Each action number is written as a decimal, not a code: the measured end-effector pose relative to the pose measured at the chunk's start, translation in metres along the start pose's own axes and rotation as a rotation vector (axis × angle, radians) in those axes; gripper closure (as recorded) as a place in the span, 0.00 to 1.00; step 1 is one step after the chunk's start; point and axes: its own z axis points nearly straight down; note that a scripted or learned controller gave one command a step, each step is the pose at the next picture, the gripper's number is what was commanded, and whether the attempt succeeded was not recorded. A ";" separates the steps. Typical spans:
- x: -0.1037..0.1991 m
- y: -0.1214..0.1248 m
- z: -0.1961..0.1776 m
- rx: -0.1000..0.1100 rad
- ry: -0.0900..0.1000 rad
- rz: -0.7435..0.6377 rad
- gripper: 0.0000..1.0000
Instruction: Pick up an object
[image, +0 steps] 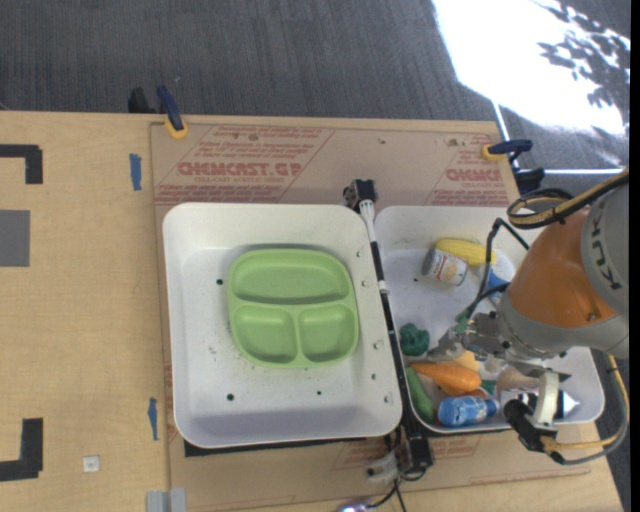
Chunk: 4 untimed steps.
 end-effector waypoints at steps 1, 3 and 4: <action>0.004 -0.001 0.000 -0.001 -0.003 -0.003 0.00; 0.004 0.000 -0.011 -0.005 -0.002 -0.002 0.00; 0.005 -0.002 0.000 0.004 0.000 -0.150 0.00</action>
